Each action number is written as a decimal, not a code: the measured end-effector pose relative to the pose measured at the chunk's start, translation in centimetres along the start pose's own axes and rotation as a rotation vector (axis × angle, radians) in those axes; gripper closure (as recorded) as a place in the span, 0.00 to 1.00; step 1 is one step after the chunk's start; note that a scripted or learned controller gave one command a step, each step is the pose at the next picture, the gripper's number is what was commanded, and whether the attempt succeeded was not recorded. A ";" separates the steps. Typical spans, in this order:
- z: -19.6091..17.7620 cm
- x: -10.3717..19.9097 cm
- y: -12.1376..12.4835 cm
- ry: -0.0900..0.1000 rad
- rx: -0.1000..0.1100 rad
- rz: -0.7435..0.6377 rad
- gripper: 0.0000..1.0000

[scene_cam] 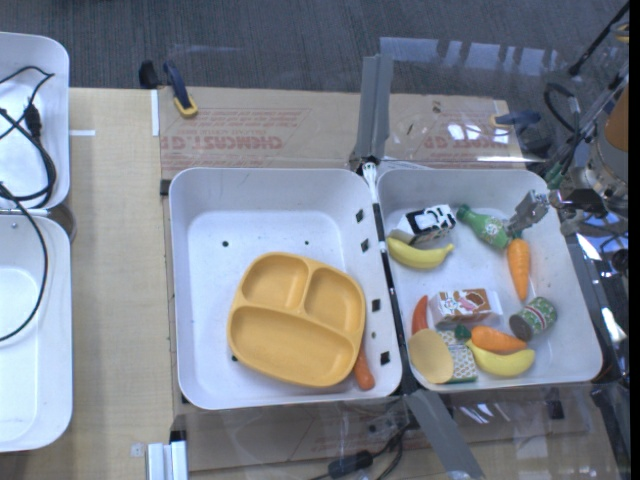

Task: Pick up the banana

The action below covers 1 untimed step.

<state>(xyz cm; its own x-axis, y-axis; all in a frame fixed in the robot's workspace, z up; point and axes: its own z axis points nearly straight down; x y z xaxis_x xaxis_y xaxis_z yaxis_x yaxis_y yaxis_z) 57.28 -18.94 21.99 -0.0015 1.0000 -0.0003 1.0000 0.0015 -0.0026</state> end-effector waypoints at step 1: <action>-6.1 -0.9 -2.7 -0.002 -0.001 0.114 0.00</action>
<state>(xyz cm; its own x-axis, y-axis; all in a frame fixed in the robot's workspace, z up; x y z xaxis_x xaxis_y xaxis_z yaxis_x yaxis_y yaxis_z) 54.58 -19.89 28.07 0.1128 0.9936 -0.0020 0.9936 -0.1128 -0.0010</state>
